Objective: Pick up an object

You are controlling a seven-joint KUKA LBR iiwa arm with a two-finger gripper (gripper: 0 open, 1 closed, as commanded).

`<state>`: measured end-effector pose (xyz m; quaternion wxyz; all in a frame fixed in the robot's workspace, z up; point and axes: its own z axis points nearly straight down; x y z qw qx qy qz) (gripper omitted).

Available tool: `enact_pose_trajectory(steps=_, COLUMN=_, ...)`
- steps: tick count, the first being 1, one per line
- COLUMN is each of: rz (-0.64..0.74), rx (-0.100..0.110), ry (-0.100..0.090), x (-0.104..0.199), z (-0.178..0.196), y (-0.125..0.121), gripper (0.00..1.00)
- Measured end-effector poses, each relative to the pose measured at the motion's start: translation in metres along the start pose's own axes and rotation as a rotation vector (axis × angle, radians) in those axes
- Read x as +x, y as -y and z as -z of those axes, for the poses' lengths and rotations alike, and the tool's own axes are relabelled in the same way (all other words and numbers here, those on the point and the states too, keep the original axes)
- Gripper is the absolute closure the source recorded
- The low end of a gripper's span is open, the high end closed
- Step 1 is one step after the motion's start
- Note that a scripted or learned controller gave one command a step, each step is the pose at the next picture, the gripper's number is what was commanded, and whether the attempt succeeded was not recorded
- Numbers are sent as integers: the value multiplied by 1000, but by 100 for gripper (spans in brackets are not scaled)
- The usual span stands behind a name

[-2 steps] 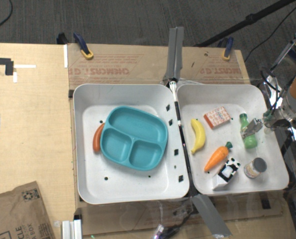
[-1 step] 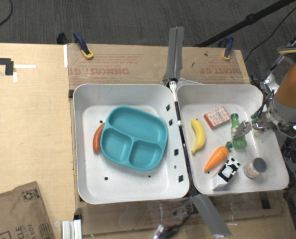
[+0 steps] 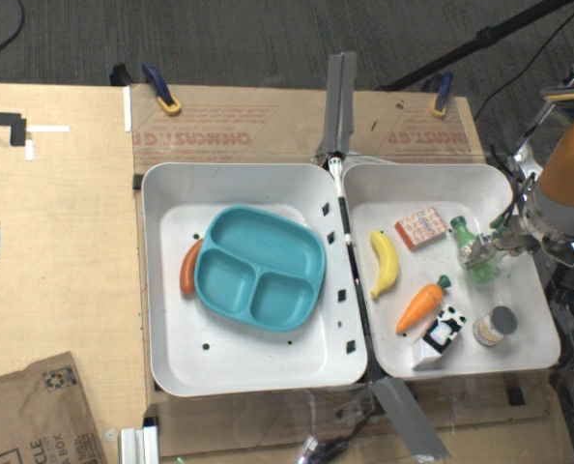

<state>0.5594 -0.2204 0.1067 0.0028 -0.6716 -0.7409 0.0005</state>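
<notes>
A: Target looks to be the green bottle [image 3: 469,249], right bin [image 3: 533,351], near its right wall, just right of the card box [image 3: 421,228].

B: Tool [image 3: 484,250]?

A: Down on the bottle, touching or very close. Open or closed, I cannot tell; the tip is too small and blurred.

B: Neighbours?

A: Banana [image 3: 385,263] and carrot [image 3: 421,306] to the left, apart. Cow toy [image 3: 444,330] and tin [image 3: 495,326] below. Left bin [image 3: 157,259] has a teal plate [image 3: 259,268] and a sausage [image 3: 187,267].

B: Risks?

A: Bottle is smooth and tapered; an off-centre pinch could squirt it out. It might tip towards the box. The wall is close, so a finger could catch it.
</notes>
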Motion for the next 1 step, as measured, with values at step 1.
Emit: enact_pose_trajectory(steps=1, rz=147, rx=-2, ry=4, x=50, z=105, y=-66, gripper=100)
